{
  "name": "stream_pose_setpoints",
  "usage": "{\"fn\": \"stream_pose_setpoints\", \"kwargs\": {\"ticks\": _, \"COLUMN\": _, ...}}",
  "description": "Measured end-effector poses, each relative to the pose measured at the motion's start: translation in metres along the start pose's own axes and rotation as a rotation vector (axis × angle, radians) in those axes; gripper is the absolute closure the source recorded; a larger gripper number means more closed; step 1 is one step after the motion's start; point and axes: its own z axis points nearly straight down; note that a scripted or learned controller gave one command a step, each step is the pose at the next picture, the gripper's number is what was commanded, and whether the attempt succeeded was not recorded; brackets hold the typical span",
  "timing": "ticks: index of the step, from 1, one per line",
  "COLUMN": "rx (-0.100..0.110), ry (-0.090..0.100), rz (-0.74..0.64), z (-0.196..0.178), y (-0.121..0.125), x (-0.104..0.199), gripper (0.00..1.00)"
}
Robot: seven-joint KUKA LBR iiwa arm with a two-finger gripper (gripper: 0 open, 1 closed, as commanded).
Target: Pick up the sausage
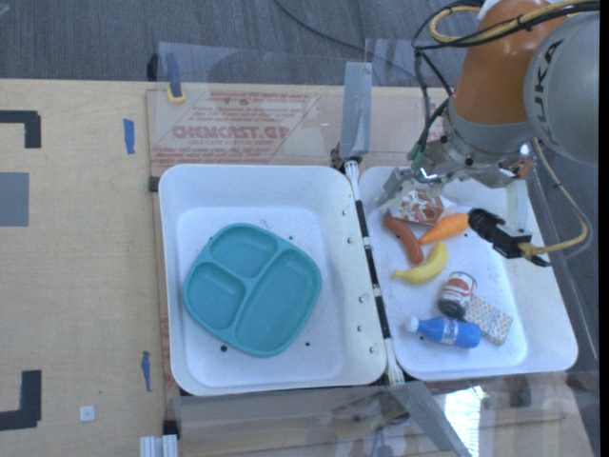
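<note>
A blue bottle [445,331] lies nearest the camera in the right bin [547,346], just beside a patterned packet [491,319] and a small can [457,293]. Beyond them a banana [425,267] rests next to the sausage [403,238], which lies on the bin floor near the left wall, beside a carrot [446,227]. The left bin [181,198] holds a teal divided plate [252,288]. Farther back, the pincer [419,181] hovers over a crumpled wrapper [420,206]; its spread cannot be told.
</note>
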Motion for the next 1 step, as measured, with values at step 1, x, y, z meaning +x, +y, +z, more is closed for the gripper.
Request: {"fn": "stream_pose_setpoints", "kwargs": {"ticks": 1, "rx": 0.004, "ry": 0.002, "rz": 0.074, "z": 0.0315, "y": -0.0203, "x": -0.0076, "gripper": 0.00}}
